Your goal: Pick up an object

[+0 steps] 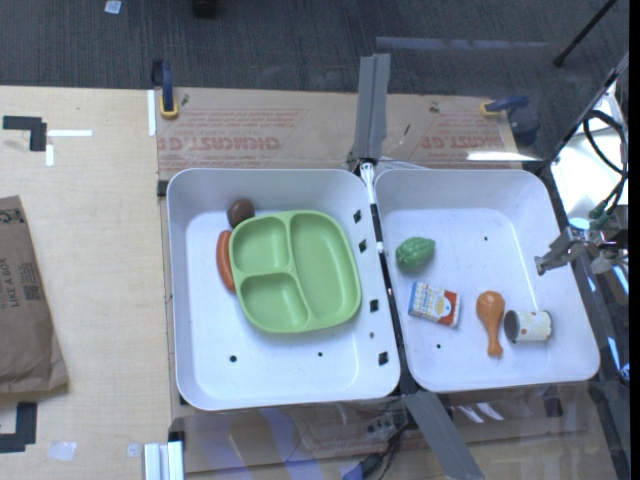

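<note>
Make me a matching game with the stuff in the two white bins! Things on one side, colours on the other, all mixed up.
Things:
1. Divided plate
2. Spoon
3. Little carton
4. Round thing behind the plate

Colours:
A. Brown
B. Orange
C. Light green
D. White, red and blue

Pairs: 1-C, 2-B, 3-D, 4-A

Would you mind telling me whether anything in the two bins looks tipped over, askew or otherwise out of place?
The small white cup in the right bin lies on its side, its open mouth toward the orange spoon-like toy. In the left bin, the green divided plate sits askew, partly covering an orange piece at its left edge. Nothing looks spilled or damaged.
</note>
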{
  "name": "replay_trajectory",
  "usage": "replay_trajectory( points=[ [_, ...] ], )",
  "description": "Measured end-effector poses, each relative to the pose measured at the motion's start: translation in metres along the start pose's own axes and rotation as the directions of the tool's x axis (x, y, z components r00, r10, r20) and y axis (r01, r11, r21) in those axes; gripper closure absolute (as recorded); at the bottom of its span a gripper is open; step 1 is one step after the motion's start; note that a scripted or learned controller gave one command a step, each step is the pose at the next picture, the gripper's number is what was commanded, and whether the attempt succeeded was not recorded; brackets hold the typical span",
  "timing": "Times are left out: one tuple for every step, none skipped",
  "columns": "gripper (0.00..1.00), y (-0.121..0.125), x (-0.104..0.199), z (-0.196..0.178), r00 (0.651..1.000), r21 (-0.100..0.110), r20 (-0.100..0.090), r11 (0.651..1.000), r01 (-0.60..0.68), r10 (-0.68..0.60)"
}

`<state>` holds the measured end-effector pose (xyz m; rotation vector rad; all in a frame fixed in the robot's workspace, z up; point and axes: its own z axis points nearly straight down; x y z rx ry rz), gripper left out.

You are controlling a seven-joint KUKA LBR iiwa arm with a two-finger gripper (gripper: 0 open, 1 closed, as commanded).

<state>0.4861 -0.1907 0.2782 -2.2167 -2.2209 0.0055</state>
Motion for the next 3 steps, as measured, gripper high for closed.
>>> replay_trajectory(
  points=[
    [0.00,-0.008,-0.010,0.189,1.000,-0.002,-0.001,1.000,0.025,-0.025],
    [1.00,-0.008,-0.011,0.183,1.000,0.001,-0.002,1.000,0.021,-0.021],
    [1.00,-0.007,0.036,0.042,1.000,-0.001,0.001,1.000,0.031,-0.031]
  ],
)
